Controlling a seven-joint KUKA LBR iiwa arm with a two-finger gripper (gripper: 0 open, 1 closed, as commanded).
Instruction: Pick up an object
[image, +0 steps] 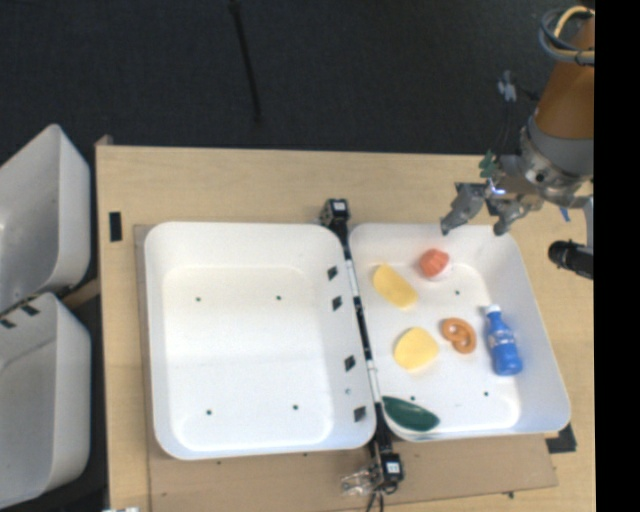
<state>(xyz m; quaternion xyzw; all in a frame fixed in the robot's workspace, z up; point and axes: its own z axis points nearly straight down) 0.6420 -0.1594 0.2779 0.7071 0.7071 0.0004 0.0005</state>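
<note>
Wooden bench (240, 180), smooth white bins, round orange-red lump (434, 263) below spread gripper (478, 216)

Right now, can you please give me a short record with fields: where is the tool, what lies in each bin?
tool: open, above the far edge of the right bin, holding nothing
right bin contents: orange-red ball, two yellow pieces, orange pretzel shape, blue bottle, dark green piece
left bin: white
</note>
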